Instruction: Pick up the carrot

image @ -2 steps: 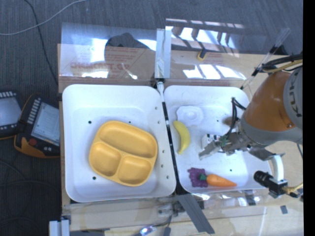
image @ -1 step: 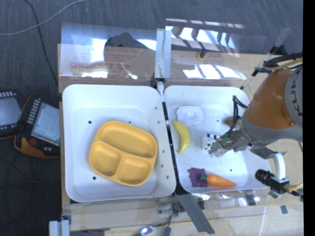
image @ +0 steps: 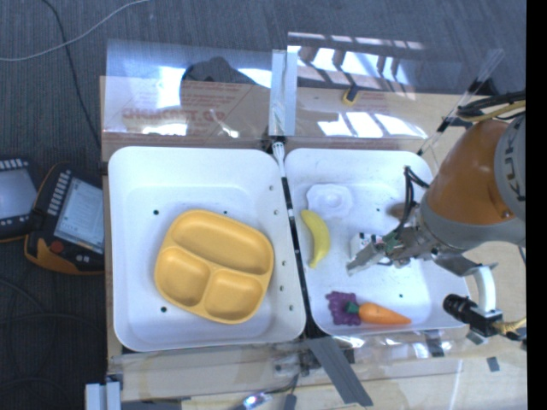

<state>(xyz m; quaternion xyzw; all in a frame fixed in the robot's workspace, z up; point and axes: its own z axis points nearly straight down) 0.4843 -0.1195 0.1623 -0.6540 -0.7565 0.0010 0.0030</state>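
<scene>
An orange carrot (image: 384, 315) lies near the front edge of the right bin (image: 376, 173), its thick end touching a purple bunch of grapes (image: 344, 307). My gripper (image: 362, 254) hangs over the middle of the right bin, above and a little behind the carrot, apart from it. Its fingers point left toward the banana, and nothing shows between them.
A yellow banana (image: 317, 237) lies at the right bin's left side, with a clear plastic cup (image: 330, 200) behind it. The left bin (image: 137, 178) holds a yellow divided plate (image: 214, 265). A handheld pendant (image: 64, 220) sits off the bench to the left.
</scene>
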